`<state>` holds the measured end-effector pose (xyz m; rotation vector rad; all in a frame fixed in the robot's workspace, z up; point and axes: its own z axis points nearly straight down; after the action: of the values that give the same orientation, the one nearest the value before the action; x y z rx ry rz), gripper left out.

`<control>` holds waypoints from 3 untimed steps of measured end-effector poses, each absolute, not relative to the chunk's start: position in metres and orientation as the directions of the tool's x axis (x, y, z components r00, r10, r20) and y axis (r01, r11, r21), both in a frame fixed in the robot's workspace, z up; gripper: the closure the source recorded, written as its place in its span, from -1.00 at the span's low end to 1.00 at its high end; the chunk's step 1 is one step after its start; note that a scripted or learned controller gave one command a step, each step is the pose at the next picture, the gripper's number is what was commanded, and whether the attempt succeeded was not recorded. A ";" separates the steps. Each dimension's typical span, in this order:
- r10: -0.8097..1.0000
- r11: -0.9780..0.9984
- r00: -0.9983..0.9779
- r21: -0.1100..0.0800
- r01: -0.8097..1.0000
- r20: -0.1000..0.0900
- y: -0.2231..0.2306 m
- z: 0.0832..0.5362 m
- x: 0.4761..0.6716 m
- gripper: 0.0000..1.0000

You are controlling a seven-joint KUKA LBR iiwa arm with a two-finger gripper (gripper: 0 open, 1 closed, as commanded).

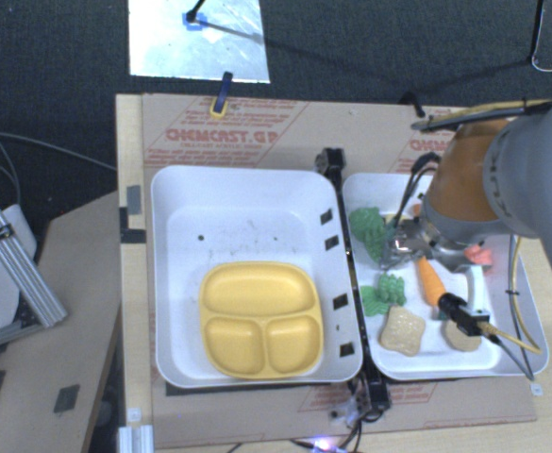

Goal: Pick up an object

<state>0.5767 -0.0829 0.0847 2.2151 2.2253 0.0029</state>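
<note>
My gripper [406, 243] hangs over the right bin [513, 361], beneath the grey wrist and orange band. It sits just right of a green broccoli-like piece [368, 226] and above the top end of an orange carrot [431, 281]. A second green piece [385, 293] lies lower in the bin. A beige bread-like chunk [403, 331] rests near the front wall, with another beige piece [462, 338] to its right. A pink item [480, 253] peeks out from under the arm. Nothing is visibly held.
The left bin [176, 201] holds a yellow three-compartment tray [259, 317]. A black divider with clips [342, 243] runs between the bins. A yellow cable [511, 338] and a black connector [460, 313] trail over the right bin's front right.
</note>
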 end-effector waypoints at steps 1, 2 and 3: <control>1.000 0.004 -0.004 0.004 1.000 0.000 -0.083 0.095 0.577 1.00; 1.000 0.001 -0.001 0.000 1.000 0.000 -0.087 0.084 0.564 1.00; 1.000 0.001 -0.001 0.001 1.000 0.000 -0.087 0.085 0.565 -1.00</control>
<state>0.5648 -0.0868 0.0845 2.2198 2.2219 0.0018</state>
